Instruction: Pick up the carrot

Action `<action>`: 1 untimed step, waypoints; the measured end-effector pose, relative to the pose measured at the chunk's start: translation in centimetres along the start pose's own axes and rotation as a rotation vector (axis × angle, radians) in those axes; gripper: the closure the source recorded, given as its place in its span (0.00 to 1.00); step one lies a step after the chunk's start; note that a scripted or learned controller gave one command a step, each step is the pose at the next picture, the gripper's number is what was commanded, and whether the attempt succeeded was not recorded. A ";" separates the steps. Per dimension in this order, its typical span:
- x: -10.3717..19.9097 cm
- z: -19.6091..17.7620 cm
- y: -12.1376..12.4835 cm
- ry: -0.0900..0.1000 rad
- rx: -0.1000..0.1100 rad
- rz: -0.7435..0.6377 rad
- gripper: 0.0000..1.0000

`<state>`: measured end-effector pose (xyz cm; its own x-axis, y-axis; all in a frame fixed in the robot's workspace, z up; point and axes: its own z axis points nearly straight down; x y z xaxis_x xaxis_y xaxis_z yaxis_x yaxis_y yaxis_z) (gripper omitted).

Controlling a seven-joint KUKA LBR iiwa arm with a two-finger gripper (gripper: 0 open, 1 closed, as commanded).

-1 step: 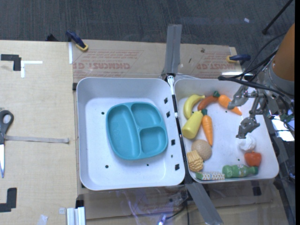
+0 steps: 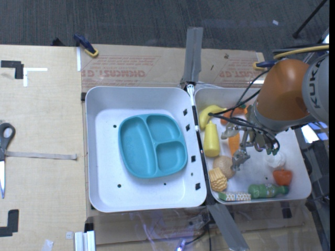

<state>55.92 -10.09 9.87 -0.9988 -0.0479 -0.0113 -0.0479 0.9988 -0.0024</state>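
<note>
Carrot (image 2: pixel 234 141): lying in the right bin (image 2: pixel 298 156), near its middle, partly under the arm.
Tool (image 2: pixel 239 160): hanging just beside the carrot; I cannot tell its opening, nothing visibly held.
Progress: carrot not lifted; grasp and lift remain.
Neighbours: yellow bottle (image 2: pixel 211 139) toward the bin's left wall.

I count two white bins (image 2: pixel 94 140), with one blue plate (image 2: pixel 153 145) in the left one. The right bin holds one banana (image 2: pixel 208 112), one yellow bottle (image 2: pixel 211 139), one corn cob (image 2: pixel 218 180), one green bottle (image 2: pixel 267 191) and one tomato (image 2: pixel 282 177).
</note>
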 end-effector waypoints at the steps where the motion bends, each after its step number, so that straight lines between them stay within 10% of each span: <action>1: -0.2 -1.0 0.0 -0.002 0.001 -0.003 1.00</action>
